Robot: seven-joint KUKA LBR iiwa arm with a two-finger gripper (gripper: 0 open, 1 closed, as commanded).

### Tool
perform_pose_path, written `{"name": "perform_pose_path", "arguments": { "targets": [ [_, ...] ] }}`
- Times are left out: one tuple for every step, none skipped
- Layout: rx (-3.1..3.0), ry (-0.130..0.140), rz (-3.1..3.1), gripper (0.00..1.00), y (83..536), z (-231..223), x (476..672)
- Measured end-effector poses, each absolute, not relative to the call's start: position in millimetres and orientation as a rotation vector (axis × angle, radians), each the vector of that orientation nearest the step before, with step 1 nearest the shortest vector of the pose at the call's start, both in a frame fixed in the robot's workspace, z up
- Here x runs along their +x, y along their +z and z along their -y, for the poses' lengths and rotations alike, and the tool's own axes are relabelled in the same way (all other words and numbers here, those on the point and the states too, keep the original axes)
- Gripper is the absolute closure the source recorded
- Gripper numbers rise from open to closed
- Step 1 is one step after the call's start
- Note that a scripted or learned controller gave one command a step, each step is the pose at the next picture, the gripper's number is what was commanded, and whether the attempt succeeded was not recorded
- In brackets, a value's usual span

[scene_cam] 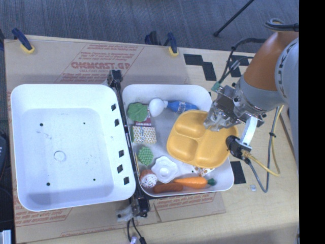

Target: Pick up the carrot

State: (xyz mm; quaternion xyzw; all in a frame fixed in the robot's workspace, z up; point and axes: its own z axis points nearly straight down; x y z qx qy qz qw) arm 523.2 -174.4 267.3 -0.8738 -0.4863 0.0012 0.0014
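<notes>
— Biggest first: what's on the bench?

— Two shallow white plastic bins side by side. The left bin (61, 151) holds nothing I can make out; the right bin (167, 93) is crowded. The grey arm with the orange band (266, 67) reaches in from the right.

— And inside the crowded one?

— A large yellow divided plastic plate (195, 139) leans across its right half. The gripper (219, 118) sits at the plate's upper right edge, over its rim. Whether it's gripping anything, I can't tell from here.

— So where's the carrot?

— The small orange toy carrot with a green top (192, 182) lies along the bin's near wall, just below the plate's lower edge. Its long axis runs left to right, green end pointing right. A brownish sausage-shaped toy (165, 188) lies touching its left end.

— Which way from the gripper?

— Toward the near wall and slightly left, on the far side of the plate. I'd guess the arm must clear the plate, then close across the carrot's narrow width.
</notes>
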Motion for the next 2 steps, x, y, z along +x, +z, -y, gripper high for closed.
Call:
{"name": "perform_pose_path", "arguments": {
  "targets": [
    [-2.741, 0.004, 1.527, 0.00, 267, 174, 523.3],
    [-2.753, -0.008, 1.514, 0.00, 132, 176, 525.3]
  ]
}}
